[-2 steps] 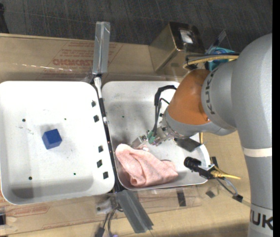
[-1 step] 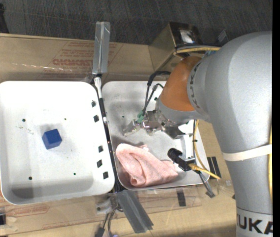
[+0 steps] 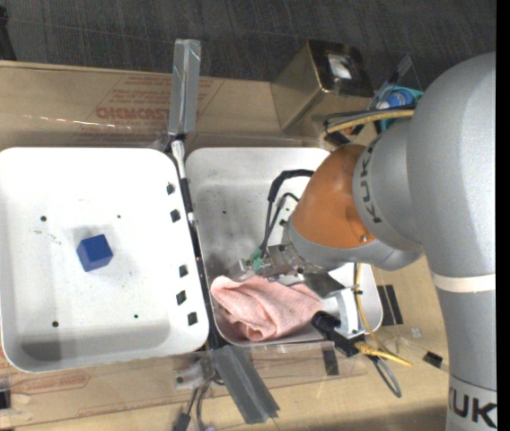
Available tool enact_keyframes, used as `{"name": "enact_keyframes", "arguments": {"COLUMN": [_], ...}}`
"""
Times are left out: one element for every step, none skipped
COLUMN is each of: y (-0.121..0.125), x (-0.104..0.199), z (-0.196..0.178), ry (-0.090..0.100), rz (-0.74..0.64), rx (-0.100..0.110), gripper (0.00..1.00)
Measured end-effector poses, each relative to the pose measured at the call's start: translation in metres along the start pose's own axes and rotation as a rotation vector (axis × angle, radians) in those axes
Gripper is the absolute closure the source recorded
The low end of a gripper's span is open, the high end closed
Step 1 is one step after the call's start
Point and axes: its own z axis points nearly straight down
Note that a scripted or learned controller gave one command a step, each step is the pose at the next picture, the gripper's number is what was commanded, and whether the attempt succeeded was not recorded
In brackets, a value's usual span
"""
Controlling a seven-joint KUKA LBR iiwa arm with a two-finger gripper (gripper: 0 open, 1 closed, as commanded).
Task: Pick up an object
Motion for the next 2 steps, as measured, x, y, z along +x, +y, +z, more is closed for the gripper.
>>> {"name": "enact_keyframes", "arguments": {"y": [0.0006,0.0006], "x": [-0.0001,-0.0002], "z": [-0.0095,-0.0095], "ry": [0.000,0.000], "rz": [-0.005,-0.006], "rx": [0.001,0.001], "gripper": [1.00,0.00]}}
